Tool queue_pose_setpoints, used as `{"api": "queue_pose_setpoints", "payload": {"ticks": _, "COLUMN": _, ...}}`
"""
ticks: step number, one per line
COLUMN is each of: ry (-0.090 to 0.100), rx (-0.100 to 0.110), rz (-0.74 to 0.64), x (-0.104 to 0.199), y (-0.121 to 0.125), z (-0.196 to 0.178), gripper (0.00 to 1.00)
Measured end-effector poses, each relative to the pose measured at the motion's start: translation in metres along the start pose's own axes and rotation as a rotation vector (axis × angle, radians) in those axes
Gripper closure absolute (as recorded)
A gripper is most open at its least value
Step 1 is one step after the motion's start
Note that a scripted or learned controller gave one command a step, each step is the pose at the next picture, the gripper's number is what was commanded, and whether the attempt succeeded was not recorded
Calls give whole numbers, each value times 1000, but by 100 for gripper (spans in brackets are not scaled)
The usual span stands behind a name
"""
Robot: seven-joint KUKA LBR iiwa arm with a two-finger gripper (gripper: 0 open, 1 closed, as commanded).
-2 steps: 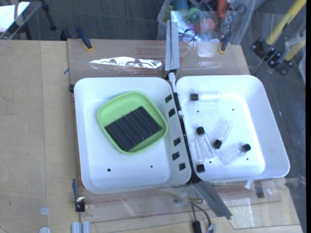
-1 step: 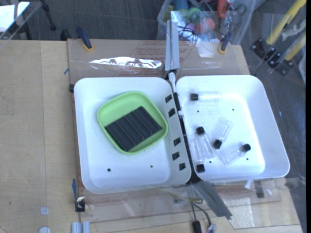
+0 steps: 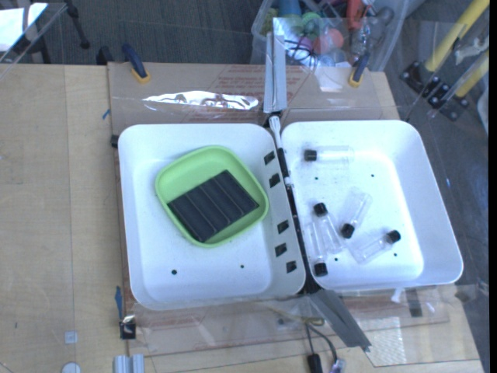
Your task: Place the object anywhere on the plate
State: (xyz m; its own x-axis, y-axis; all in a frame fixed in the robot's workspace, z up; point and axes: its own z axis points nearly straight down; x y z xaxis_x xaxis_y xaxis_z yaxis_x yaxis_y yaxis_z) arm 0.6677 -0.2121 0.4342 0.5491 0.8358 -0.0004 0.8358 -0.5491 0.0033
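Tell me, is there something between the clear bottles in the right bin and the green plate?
Yes. The raised divider where the two bins meet lies between the clear bottles and the green plate. A dark ribbed mat covers the plate's middle.

A green square plate with rounded corners lies flat in the left bin, turned at a slant. A dark ribbed mat covers most of its middle.

In the right bin lie several small clear vials with black caps, all on their sides. One vial lies alone near the far wall. Another vial lies tilted near the middle, a third vial toward the near right, and two vials lie close together by the left wall.
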Motion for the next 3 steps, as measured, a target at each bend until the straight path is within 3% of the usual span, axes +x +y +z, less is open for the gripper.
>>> {"api": "queue_pose_setpoints", "payload": {"ticks": 3, "ry": -1, "rx": 5, "rz": 449, "x": -7, "y": -5, "z": 0, "gripper": 0}}
